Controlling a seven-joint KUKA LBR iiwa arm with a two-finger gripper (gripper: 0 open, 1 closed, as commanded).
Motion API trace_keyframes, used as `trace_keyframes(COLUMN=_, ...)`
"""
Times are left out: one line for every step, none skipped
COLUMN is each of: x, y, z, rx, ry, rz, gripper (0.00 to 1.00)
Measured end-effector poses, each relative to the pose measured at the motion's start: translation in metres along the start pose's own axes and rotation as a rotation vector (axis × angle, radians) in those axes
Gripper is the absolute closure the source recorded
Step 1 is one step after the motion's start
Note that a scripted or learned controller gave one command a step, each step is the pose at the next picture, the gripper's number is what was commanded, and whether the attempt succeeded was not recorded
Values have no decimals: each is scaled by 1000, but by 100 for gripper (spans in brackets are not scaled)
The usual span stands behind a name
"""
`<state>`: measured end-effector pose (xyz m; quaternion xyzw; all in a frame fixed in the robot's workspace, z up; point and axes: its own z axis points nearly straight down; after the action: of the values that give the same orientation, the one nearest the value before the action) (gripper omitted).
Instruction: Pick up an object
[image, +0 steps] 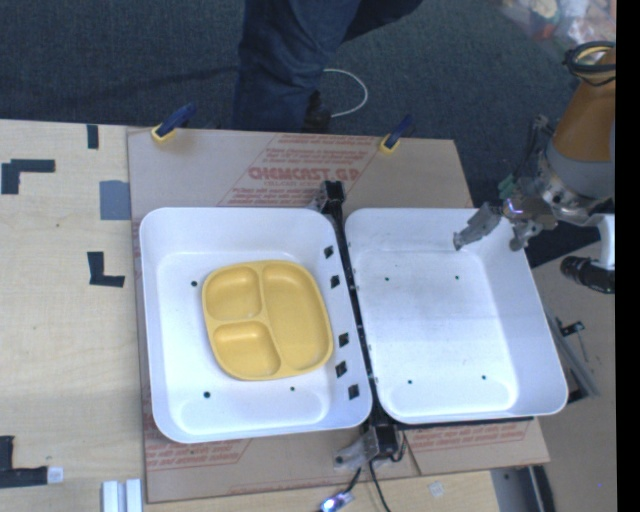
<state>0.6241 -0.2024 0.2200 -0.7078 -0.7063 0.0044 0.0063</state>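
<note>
Yellow divided plate (267, 320) lies in the left bin (170, 300); end effector (495, 228) spread apart above right bin (520, 330).

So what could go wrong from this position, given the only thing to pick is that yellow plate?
1. The gripper sits over the far right corner of the right bin, while the yellow divided plate lies in the left bin; descending here would likely close on nothing.
2. The plate lies flat and wide, so the fingers may slip off its rim.
3. Crossing over risks clipping the raised divider between the bins.
</note>
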Motion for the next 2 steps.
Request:
trace_keyframes(x=1, y=2, z=-9, rx=-13, ry=-3, rz=-4, gripper=0)
trace_keyframes(x=9, y=5, z=38, rx=-10, ry=-3, rz=-4, gripper=0)
